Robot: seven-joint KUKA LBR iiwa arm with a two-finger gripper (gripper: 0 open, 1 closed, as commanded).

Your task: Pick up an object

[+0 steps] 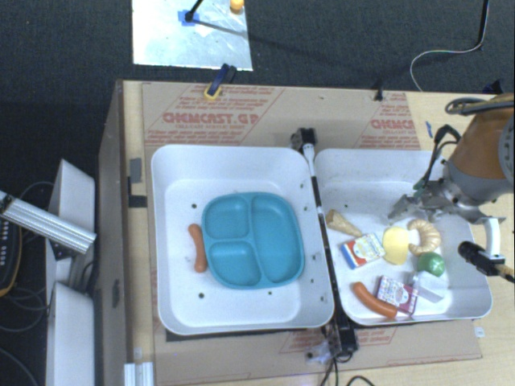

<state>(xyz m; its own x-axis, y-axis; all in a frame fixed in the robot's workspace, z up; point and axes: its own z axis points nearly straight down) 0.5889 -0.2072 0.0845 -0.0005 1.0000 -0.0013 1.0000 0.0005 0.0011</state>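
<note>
Yellow and round, a lemon (395,245) lies in the right bin (354,171), touching a tan croissant (426,235) and a green ball (432,264). Above them the gripper (410,207) hangs; its grip I cannot tell.
</note>
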